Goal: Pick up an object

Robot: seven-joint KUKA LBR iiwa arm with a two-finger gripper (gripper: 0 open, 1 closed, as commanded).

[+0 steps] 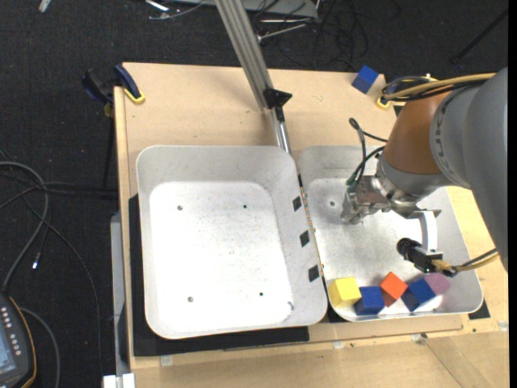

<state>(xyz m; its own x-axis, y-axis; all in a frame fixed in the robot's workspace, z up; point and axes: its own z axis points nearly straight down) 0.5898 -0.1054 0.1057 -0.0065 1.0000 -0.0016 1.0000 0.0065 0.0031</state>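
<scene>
5 blocks [393, 291] in right bin [339, 168]: 2 blue, 1 yellow, 1 orange, 1 purple

The grey arm [477, 128] reaches in from the right, its gripper [352, 213] pointing downward

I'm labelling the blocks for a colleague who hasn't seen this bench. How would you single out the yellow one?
Look in the right-hand bin, along its near edge, where the blocks cluster. The yellow block is at the left end of that row, beside a blue block; it is the only yellow one.
</scene>
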